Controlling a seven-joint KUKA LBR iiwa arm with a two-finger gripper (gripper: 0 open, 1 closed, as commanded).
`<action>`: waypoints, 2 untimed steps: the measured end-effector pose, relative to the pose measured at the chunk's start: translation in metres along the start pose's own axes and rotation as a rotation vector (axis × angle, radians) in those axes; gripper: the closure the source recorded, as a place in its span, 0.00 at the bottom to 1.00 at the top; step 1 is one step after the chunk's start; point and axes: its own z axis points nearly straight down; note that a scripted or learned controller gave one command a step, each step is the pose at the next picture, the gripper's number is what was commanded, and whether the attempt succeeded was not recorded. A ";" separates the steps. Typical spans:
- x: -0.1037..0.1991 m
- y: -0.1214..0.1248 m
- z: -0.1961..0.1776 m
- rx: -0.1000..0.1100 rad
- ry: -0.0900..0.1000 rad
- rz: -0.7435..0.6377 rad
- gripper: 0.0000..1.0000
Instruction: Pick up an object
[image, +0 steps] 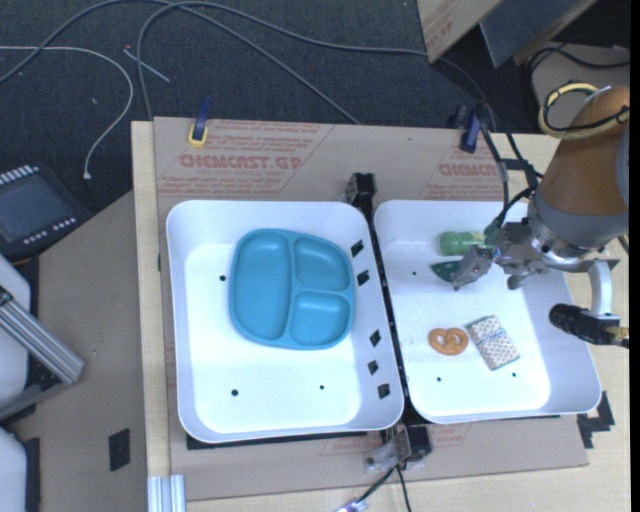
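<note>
**Arm over the right bin**

While the left bin (200, 390) bears a blue divided plate (292, 288), the right bin (560, 385) has the gripper (492, 266) hanging over its far side with fingers spread, nothing between them. A green object (458, 243) lies just beside it; nearer lie a patterned packet (494, 342) and a pretzel (449, 341).

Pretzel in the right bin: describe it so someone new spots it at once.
Take the right-hand bin, the one the arm reaches into, and look at its near half. The pretzel is the small orange-brown knotted loop lying just left of a flat grey patterned packet. The green items lie further back by the gripper.
</note>
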 end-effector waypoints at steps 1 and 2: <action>0.000 0.003 -0.007 -0.014 -0.002 -0.003 0.00; -0.002 0.003 0.056 -0.008 0.000 -0.002 0.00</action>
